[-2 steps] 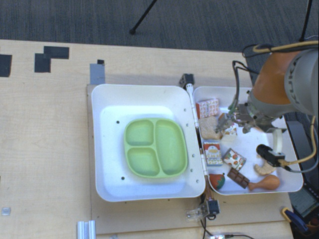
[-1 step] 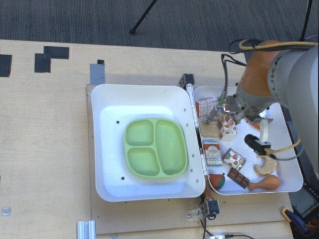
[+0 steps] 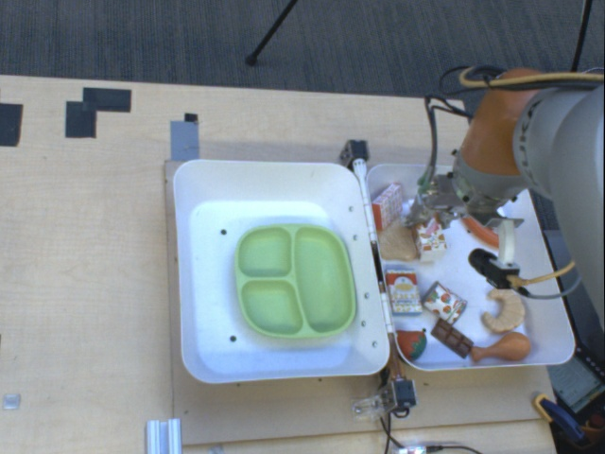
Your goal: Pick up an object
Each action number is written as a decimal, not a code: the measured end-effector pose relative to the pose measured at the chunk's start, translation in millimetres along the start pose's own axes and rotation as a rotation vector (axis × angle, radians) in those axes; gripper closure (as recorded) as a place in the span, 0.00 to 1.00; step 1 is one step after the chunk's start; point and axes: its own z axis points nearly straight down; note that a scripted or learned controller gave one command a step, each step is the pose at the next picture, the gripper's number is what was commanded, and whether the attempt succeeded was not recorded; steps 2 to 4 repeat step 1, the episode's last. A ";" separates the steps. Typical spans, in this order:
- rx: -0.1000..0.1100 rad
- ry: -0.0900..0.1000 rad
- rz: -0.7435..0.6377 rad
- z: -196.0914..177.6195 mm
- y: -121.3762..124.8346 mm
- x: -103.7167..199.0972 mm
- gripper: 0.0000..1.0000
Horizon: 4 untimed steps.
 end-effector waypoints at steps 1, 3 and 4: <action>0.016 0.008 -0.001 -82.7 2.1 56.0 1.00; 0.016 0.008 -0.001 -82.7 2.1 56.0 1.00; 0.016 0.008 -0.001 -82.7 2.1 56.0 1.00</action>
